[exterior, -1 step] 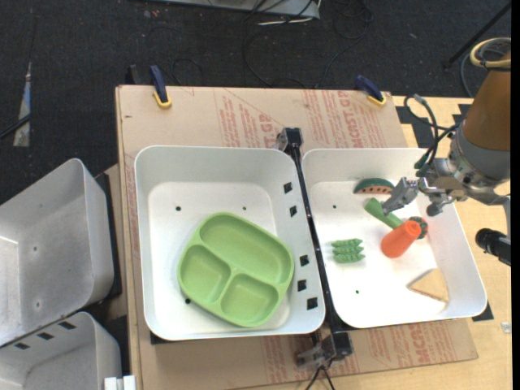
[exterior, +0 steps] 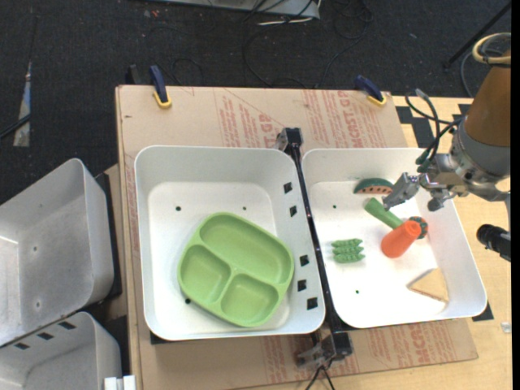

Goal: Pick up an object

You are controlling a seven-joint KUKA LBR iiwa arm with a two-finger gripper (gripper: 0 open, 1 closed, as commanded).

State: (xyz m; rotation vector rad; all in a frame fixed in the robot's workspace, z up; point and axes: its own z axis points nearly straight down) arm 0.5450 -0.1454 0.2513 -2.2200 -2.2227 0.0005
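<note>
The right bin (exterior: pixel 455 218) holds several toy foods. A watermelon slice (exterior: pixel 372 187) lies at the back, and a green stick (exterior: pixel 380 213) slants beside an orange carrot-like piece (exterior: pixel 401 239). A small bunch of green beans (exterior: pixel 347 251) sits mid-bin, and a tan wedge (exterior: pixel 431 285) rests at the front right. My gripper (exterior: pixel 420 195) hangs over the back right of this bin, just above the orange piece and right of the watermelon slice. Its fingers are spread open, with nothing between them.
The left bin (exterior: pixel 154 218) carries a green divided plate (exterior: pixel 234 268). A black divider with clamps (exterior: pixel 305 226) runs between the bins. Grey plastic tubs (exterior: pixel 49 234) stand off the bench to the left. Cables trail near the arm at the right.
</note>
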